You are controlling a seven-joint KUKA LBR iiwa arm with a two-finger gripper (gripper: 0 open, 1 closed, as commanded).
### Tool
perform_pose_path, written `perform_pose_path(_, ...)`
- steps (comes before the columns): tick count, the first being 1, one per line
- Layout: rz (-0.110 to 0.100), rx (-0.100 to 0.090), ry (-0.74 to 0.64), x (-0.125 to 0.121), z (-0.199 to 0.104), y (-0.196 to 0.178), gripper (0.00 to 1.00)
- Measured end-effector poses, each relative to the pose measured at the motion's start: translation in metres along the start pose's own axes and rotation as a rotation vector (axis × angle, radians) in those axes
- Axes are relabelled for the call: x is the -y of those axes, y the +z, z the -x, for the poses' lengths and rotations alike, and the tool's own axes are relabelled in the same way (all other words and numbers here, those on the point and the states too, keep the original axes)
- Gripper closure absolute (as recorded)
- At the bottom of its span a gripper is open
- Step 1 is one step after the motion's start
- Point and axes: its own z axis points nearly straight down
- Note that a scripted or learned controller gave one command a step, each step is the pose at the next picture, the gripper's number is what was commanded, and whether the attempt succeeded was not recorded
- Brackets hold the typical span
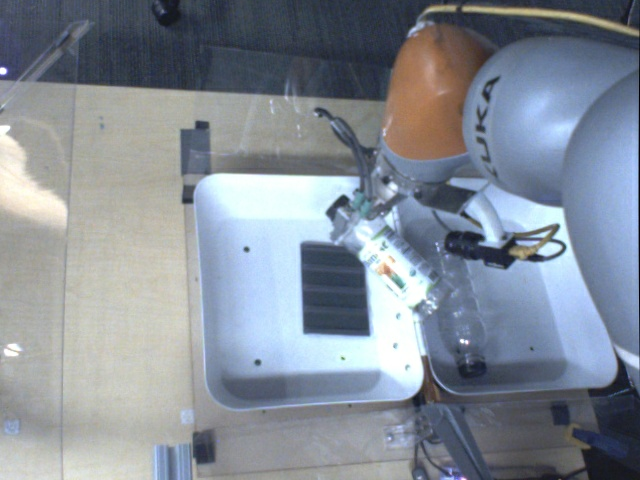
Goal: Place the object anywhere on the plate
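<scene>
A: Where is the bottle (462, 320) now?

B: It lies to the right of the plate (335, 288), in the other bin (560, 358), across the two bin walls. Its dark cap points toward the near edge of the bench. It is clear plastic, so its outline is hard to follow.

A: And the gripper (420, 296)?

B: It hangs just beside the plate's upper right corner, over the walls between the bins, and its tip is very near the upper end of the bottle. I cannot tell whether the pincer is spread or pressed together, and I cannot see the bottle inside it.

A: So which step is this, in your opinion?

B: I think it is the pick. The bottle is not yet on the plate.

A: How to do it well?

B: Take the bottle across its body, not along it, because a round smooth thing may roll or slip out. Lift it high enough to pass both walls. Then carry it left to the middle of the plate and set it along the ribs, low, so it does not roll off.
</scene>
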Motion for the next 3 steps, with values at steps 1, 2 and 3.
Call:
perform_pose_path(1,0.004,0.003,-0.332,0.013,-0.013,-0.062,1.0)
perform_pose_path(2,0.0,-0.001,-0.406,-0.037,-0.064,-0.017,1.0)
perform_pose_path(3,0.001,-0.001,-0.425,-0.048,-0.141,-0.026,1.0)
